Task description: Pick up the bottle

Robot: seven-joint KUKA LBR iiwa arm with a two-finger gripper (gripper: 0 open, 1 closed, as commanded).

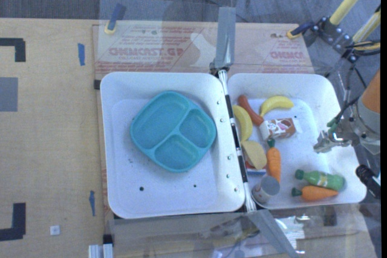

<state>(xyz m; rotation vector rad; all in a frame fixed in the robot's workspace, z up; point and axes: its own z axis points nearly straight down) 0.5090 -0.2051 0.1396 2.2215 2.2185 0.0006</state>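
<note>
the claw [323,143] is hanging over the right-hand side of the right bin [326,86], and from where i'm standing i cannot tell whether it is open or closed; nothing is showing in its grip. the bottle [320,179], green with a yellowish middle, is lying on its side just below the claw and a touch toward the bin's near edge, its cap pointing left. it is lying flat, so i'd judge a grasp would need to come down across its narrow body rather than along it.

an orange carrot [313,193] is lying right beside the bottle on the far side from the claw, close enough that it could get nudged or caught by mistake. further left of the claw a second carrot [274,163], a small carton [281,128], two bananas [276,104] and a grey can [265,189] are crowding the bin's other half, well apart from the bottle. away to the claw's left, in the other bin [115,148], a blue divided plate [173,130] is sitting alone.

the pick looks not yet begun.
</note>
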